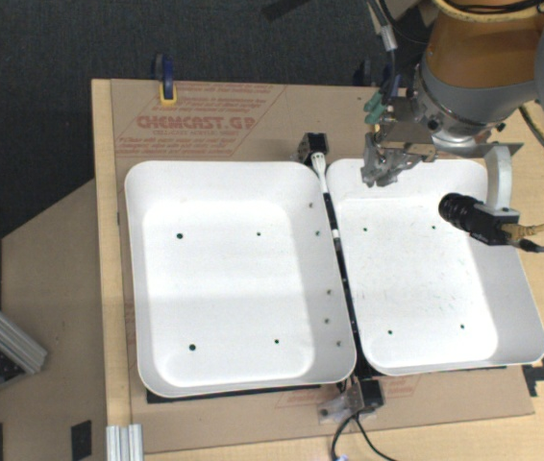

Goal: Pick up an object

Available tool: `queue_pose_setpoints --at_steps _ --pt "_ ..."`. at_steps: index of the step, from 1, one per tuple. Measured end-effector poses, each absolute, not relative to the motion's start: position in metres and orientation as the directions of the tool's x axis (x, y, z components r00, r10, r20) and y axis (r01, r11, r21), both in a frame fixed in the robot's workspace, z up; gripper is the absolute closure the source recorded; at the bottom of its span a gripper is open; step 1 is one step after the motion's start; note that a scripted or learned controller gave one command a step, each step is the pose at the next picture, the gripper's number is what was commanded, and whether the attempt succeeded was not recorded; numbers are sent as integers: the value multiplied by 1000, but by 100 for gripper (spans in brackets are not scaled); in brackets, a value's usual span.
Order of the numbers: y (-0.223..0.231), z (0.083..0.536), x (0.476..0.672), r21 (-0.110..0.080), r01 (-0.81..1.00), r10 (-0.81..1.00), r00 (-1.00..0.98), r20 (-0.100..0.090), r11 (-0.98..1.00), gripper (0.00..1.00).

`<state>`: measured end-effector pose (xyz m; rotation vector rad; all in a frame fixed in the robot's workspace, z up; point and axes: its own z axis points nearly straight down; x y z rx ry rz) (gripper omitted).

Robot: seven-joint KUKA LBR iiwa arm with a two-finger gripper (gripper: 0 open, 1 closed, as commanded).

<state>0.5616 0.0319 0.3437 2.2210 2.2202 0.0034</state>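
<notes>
One camera overhead, slanted down, framing left bin [224, 286], right bin [426, 286]

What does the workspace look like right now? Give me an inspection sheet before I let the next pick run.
Surface: brown board bearing the left bin and right bin side by side, with a black strip along the seam and small dark dots on both bin floors.
Job's things: nothing seen in either bin.
Clutter: blue clamp on the board's far edge; black fitting at the seam's far end.
Grippers: gripper over the right bin's far rim, nothing seen in it.
Cables: dark cable trailing off the board's near edge.
Surroundings: dark floor; metal rail at the left.
</notes>
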Motion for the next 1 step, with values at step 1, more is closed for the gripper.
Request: queue_pose_setpoints --at_steps 1 --pt "25 329 542 -3 1000 1000 1 0 -1 100"
